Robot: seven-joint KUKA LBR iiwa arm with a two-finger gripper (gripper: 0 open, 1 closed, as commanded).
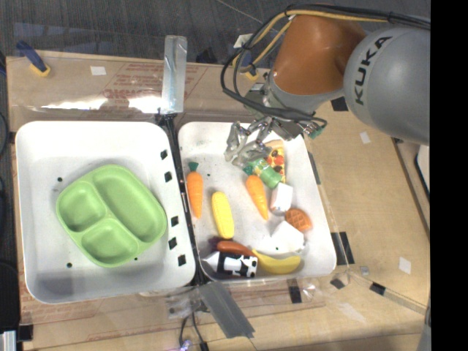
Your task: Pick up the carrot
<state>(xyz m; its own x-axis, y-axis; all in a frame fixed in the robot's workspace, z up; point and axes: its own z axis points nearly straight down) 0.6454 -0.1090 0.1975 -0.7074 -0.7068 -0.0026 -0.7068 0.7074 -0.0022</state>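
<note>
Orange carrots, two of them, lie in your right bin (316,196): one carrot (257,195) just near of the gripper (246,149), another (194,192) against the left wall. The gripper hovers at the far end; I cannot tell its opening. Toys crowd the closer carrot, so you risk catching the pizza slice (274,161) instead.

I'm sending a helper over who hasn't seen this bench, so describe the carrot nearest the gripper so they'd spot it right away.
Start at the right-hand white bin, the one crowded with toy food. Just below the gripper, near the bin's middle, lies the carrot, orange with a green top pointing up toward the gripper. The other carrot lies against the bin's left wall, beside a yellow corn cob.
</note>
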